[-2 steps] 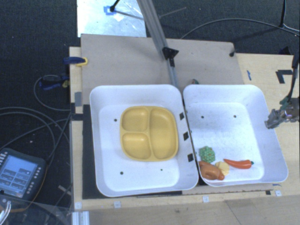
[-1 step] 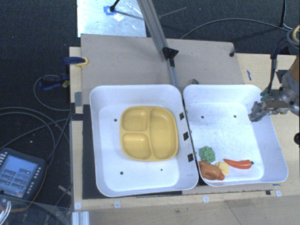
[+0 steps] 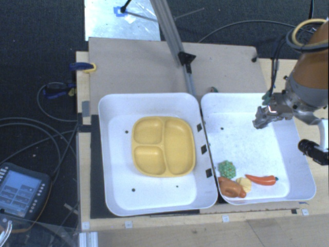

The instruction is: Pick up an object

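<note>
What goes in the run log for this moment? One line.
end effector: above right white bin | red toy pepper, green toy broccoli: bin's near edge | yellow divided plate: left bin

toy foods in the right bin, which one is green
The broccoli floret, leftmost and highest of the cluster at the bin's near edge. The chili pepper is red-orange; the chicken drumstick below it is brown.

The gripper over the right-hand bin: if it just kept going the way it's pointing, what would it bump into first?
Likely the bare white floor of the right bin. The gripper points down and leftward, well above the toy food; depth is hard to judge.
</note>
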Available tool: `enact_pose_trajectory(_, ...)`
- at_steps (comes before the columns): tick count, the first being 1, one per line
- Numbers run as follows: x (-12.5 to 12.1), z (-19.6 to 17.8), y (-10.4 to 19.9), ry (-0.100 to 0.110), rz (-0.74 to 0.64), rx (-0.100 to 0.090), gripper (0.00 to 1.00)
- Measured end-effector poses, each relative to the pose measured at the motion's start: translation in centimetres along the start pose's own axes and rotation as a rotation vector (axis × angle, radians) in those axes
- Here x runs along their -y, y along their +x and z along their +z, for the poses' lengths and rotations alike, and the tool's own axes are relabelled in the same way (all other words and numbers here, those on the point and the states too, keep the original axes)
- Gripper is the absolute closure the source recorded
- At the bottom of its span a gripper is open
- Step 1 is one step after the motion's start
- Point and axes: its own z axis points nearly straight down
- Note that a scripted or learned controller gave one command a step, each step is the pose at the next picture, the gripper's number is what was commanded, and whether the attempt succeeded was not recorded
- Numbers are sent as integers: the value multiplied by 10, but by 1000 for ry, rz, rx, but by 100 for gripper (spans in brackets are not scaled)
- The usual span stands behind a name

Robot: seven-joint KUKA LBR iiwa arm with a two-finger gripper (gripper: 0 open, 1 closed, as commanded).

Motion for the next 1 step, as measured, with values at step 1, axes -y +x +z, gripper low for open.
enact_pose_trajectory(1,-22,-4,48,-3,-1,0,100)
